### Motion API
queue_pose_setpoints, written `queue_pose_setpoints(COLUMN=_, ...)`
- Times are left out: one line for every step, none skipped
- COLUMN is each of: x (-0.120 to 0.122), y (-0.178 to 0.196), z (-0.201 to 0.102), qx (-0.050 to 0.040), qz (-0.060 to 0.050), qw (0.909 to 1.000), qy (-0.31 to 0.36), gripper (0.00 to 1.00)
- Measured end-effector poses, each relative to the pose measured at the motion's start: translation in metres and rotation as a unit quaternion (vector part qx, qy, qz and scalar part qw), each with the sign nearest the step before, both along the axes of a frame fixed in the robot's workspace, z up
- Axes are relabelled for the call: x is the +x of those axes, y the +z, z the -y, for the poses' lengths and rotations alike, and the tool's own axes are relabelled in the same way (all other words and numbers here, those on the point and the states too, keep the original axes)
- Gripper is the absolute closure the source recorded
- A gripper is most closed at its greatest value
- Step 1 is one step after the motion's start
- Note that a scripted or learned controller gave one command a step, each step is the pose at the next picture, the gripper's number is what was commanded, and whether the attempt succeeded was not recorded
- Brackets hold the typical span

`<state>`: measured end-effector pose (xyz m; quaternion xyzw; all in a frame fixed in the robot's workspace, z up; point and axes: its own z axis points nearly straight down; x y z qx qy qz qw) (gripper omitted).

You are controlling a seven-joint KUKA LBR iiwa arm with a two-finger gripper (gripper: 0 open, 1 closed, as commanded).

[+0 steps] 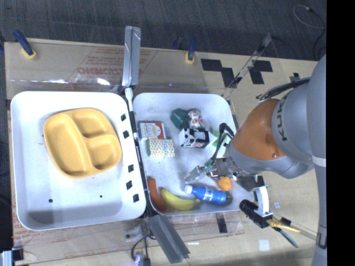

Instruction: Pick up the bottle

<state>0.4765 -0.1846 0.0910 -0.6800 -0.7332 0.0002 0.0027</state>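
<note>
Your end effector (204, 173) hovers just at the bottle's (209, 194) 12 o'clock in the right bin (166, 100); you cannot tell its state. A banana (177, 200) touches the bottle's 9 o'clock end.

We saw that the arm (302, 115) was a thick, rounded grey tube with dark lettering on its side and a broad, glossy orange band (258, 134) above the wrist, below which sat a grey collar and a gripper (206, 170) of thin, bare metal parts.
</note>
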Motion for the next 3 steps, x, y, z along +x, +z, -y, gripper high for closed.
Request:
queue_pose_setpoints(x=0.001, y=0.001, z=0.023, qx=0.0004, qz=0.002, qw=0.9765, qy=0.215, gripper=0.00)
queue_pose_setpoints(x=0.077, y=0.001, z=0.022, qx=-0.0013, qz=0.002, qw=0.9790, qy=0.204, gripper=0.00)
queue_pose_setpoints(x=0.036, y=0.078, z=0.026, qx=-0.0015, qz=0.003, qw=0.9528, qy=0.303, gripper=0.00)
